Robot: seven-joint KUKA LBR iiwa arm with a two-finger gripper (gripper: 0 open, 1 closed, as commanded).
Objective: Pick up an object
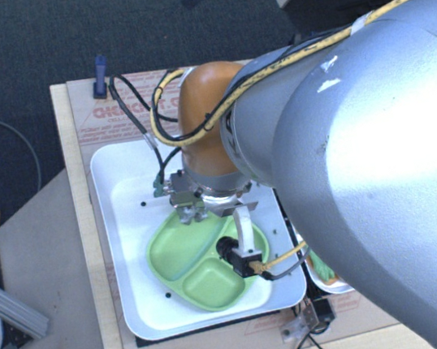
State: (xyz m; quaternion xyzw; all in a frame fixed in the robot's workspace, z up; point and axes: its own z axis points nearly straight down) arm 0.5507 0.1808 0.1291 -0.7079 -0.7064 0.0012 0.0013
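A light green divided plate [184, 257] lies in the left white bin [124, 225], toward its near right part. My gripper [201, 208] hangs straight down over the plate's far edge, below the orange wrist band. The wrist hides where the gripper's tip meets the plate, so I cannot tell whether it touches. The arm also covers the plate's right rim.
The big grey arm hides most of the right bin [327, 277], where a sliver of something green and orange shows at the rim. A cardboard sheet [94, 115] lies under the bins. A blue clip [99, 75] sits at its far left corner.
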